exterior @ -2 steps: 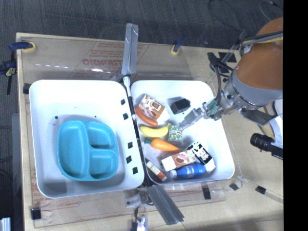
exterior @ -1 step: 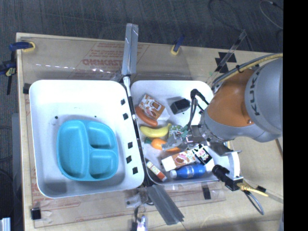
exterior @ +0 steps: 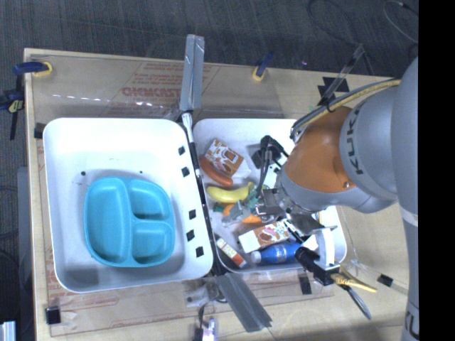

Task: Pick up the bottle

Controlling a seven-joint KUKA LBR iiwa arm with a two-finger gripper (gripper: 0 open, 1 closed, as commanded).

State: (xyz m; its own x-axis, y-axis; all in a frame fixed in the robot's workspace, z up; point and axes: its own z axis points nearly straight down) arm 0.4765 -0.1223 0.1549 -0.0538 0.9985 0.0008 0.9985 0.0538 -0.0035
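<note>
Bottle (exterior: 279, 253) — right bin (exterior: 340, 251) front, beside carton (exterior: 264, 236) | banana (exterior: 229, 193) behind | hand (exterior: 264, 203) — grip unclear

Item one: on the grey arm (exterior: 377, 155) at the right of the frame we read white letters "KU", running vertically beside the orange band. Item two: red print on the clear sheet (exterior: 153, 84) over the counter, upper centre, which we cannot make out. Labels on the packets in the right bin (exterior: 340, 244) are too small for us to read.
</note>
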